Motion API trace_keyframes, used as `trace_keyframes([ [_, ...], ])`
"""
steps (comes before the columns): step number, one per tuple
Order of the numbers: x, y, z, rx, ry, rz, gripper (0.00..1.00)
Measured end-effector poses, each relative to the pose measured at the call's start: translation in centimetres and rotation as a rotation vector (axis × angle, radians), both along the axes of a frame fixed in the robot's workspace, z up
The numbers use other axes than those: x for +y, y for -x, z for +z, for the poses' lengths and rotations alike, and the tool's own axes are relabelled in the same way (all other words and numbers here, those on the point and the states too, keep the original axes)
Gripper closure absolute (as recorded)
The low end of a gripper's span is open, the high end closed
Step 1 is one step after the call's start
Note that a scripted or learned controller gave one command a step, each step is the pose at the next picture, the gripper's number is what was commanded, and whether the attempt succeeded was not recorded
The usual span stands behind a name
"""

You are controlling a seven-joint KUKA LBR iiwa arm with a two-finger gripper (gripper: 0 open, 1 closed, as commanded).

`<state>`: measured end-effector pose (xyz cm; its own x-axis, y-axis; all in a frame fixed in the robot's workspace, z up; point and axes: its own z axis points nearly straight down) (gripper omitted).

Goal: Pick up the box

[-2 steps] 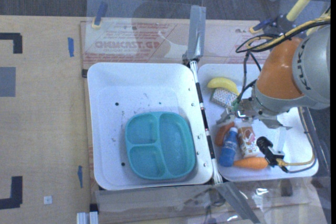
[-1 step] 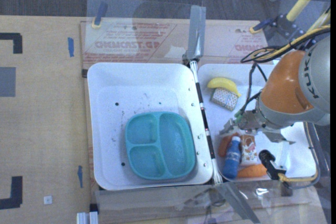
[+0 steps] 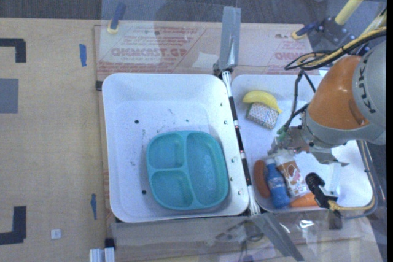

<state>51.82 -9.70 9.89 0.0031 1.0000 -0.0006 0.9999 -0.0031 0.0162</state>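
The arm reaches in from the right over the right bin, its orange band above the wrist. The gripper sits low over the near half of that bin, directly above a small box with white and reddish print. Contact between gripper and box cannot be confirmed, nor can the gripper's state be told from this angle.

The box lies flat, touching a blue bottle on its left. A banana and a speckled sponge-like block lie at the far side of the same bin. The left bin holds a teal divided tray.
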Motion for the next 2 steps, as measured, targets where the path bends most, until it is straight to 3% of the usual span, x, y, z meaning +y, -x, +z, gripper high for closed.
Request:
trace_keyframes([
  [1, 3.4, 2.3, 8.5, 0.017, 0.000, 0.047, 1.00],
  [2, 2.5, 0.3, 8.5, 0.014, 0.001, 0.083, 1.00],
])
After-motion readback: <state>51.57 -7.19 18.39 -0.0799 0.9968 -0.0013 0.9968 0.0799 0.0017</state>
